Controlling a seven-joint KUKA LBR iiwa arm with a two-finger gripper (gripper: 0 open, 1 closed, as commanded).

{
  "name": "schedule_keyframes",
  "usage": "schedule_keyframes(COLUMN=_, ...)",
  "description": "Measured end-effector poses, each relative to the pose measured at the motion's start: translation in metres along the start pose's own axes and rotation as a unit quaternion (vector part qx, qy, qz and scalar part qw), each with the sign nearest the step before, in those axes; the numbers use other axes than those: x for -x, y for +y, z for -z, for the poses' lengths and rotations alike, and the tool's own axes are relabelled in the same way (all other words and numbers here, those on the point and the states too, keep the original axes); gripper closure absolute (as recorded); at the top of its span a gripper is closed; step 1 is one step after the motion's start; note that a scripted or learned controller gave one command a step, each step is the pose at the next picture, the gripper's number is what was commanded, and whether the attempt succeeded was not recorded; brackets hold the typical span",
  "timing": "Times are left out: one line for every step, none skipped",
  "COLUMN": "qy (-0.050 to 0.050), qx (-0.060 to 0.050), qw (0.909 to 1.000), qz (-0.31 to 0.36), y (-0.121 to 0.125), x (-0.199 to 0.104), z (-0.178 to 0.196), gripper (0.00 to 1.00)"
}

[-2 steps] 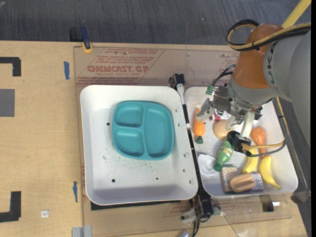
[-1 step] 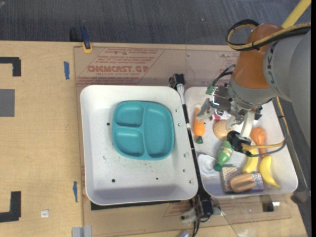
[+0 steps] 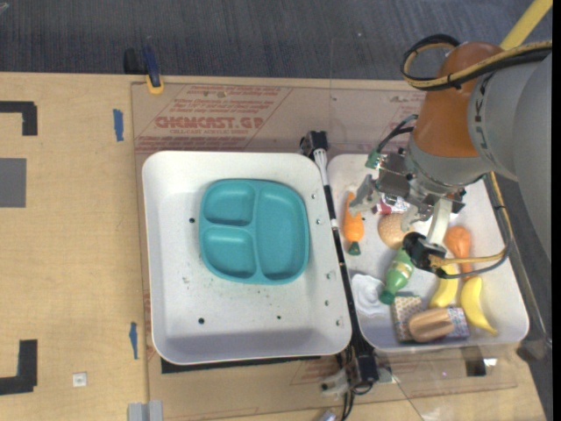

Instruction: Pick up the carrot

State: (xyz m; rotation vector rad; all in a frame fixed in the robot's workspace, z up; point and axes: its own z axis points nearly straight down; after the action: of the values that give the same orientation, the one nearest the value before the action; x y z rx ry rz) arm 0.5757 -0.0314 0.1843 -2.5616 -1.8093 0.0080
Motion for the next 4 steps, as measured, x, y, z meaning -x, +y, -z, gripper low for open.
schedule_keyframes(qy=0.000, qx=0.000, qw=1.0000, qz=0.000, y=0.000, x=0.000, z=0.000, gripper=0.00)
schedule_keyframes(qy=0.000, qx=0.000, qw=1.0000, qz=0.000, y=0.000, x=0.000, z=0.000, gripper=0.00)
schedule_keyframes(qy=0.001, qx=0.000, qw=0.9997, qz=-0.024, y=-0.008, x=-0.016, z=0.000, gripper=0.00)
schedule_keyframes(qy=0.000, qx=0.000, qw=0.9997, qz=-0.024, y=-0.008, x=-0.016, z=0.000, gripper=0.00)
